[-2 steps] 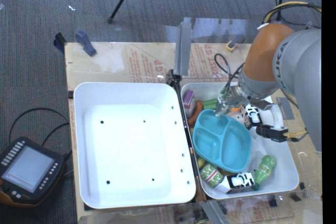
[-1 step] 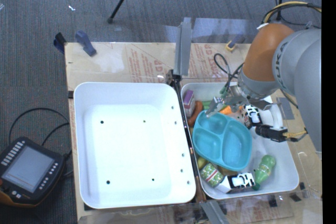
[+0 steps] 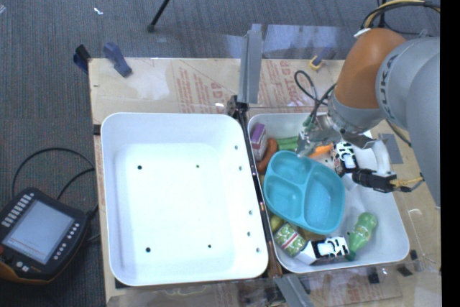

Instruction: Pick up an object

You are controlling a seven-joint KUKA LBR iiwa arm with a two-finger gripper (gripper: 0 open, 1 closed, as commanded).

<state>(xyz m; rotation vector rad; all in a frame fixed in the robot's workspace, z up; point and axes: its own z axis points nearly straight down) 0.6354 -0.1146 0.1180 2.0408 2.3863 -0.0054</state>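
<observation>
From the overhead camera view, the grey arm (image 3: 402, 93) reached in from the right and hung over the back of the right bin (image 3: 399, 241), and its pincer (image 3: 314, 134) sat low among the clutter there; whether it was spread or pinched together could not be told, as the wrist covered it. The likely target lay right below: an orange piece (image 3: 268, 152) and a small purple-and-white item (image 3: 256, 134) near the bin's back-left corner, with a blue divided tray (image 3: 305, 194) tilted across the middle. That tray looked like light, stiff plastic, smooth and probably slippery, best pinched at its thin rim. A green bottle (image 3: 361, 228) and a green can (image 3: 289, 238) lay at the front, both rounded and apt to roll. The left bin (image 3: 172, 190) sat beside it on the table (image 3: 180, 86). Things under the tray were hidden, and the small black-and-white item (image 3: 330, 248) was hard to identify.
</observation>
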